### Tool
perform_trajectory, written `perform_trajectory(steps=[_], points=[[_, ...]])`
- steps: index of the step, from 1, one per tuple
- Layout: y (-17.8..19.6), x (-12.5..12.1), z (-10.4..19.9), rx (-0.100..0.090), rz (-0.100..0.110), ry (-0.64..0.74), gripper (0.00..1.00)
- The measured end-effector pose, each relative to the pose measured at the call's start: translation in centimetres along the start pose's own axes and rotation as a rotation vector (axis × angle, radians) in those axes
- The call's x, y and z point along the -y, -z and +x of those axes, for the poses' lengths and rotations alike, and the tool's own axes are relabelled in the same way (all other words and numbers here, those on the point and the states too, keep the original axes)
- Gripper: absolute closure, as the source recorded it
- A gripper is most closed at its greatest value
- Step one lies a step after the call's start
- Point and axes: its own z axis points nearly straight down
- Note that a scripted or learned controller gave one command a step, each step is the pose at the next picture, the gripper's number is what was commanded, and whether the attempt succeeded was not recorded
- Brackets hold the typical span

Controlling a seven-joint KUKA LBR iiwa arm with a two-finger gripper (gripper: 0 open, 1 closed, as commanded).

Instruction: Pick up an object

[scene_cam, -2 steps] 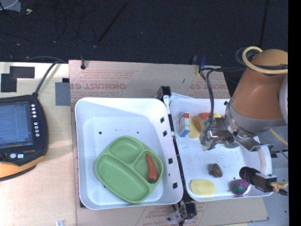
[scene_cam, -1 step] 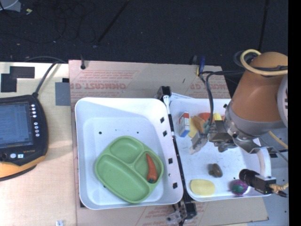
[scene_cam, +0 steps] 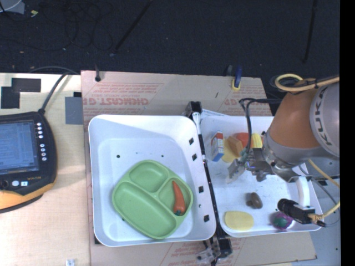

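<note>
At the near edge of the right shallow white bin (scene_cam: 230, 195) lay a pale yellow oval lump (scene_cam: 238, 220) and, well apart to its right, a small purple-and-green ball (scene_cam: 282, 221). A brown knobbly lump (scene_cam: 254, 200) sat just behind, between them. In the left white bin (scene_cam: 138, 140), a green divided plastic plate (scene_cam: 145, 201) carried an orange carrot-shaped toy (scene_cam: 178, 198). Farther back, the end effector (scene_cam: 238, 168) hung over the right bin; whether it was open or closed could not be told. Behind it stood a small blue, white and red carton (scene_cam: 217, 146) and an orange-and-yellow item (scene_cam: 236, 144).
</note>
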Motion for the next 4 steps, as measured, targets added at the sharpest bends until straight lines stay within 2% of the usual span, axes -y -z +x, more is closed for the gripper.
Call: perform_trajectory(steps=[1,2,3,4], points=[[-8.3,3.3,-2.5,-0.002,-0.011,0.005,0.00],[-3.1,3.5,4.9,-0.028,-0.005,0.024,0.00],[-4.1,3.5,4.8,-0.028,-0.007,0.031,0.00],[0.9,0.4,1.6,-0.003,-0.014,0.014,0.00]])
